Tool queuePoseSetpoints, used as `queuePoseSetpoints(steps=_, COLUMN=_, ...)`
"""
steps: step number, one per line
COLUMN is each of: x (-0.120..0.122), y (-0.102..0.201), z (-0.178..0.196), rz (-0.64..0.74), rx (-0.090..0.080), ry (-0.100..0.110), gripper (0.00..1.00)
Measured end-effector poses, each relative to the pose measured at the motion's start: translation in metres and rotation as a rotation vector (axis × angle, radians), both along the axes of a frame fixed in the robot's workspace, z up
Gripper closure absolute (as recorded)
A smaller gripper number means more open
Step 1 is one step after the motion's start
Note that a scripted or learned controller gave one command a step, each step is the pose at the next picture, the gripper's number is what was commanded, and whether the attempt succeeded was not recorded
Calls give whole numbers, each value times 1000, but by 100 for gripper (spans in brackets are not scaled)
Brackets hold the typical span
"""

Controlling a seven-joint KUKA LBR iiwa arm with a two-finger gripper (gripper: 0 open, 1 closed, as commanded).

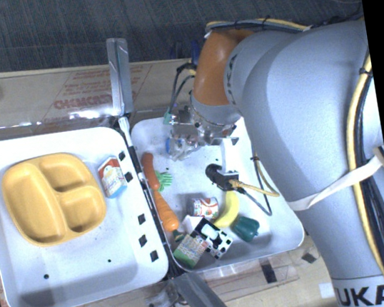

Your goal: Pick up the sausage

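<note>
The sausage (149, 167), short and reddish-brown, lies against the left wall of the right bin (278, 240), pointing toward the back. My gripper (179, 145) hangs low over the back part of that bin, a little to the right of the sausage and apart from it. Nothing is seen held in it.
An orange carrot (167, 212) with green leaves (165, 180) lies just in front of the sausage. A banana (227, 211), a small can (204, 206), a dark green piece (247, 228), a box (191, 247) and a black-and-white cube (219, 240) crowd the front. The left bin (26, 291) holds a yellow tray (53, 196) and a cup (112, 177).
</note>
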State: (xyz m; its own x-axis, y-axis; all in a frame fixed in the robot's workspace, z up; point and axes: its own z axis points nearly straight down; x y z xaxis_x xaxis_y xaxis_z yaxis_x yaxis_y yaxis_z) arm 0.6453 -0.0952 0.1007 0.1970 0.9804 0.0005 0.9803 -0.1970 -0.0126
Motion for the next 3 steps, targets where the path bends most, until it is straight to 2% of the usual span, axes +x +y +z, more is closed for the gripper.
queuePoseSetpoints(steps=3, x=0, y=0, z=0, rz=0, rx=0, ry=0, gripper=0)
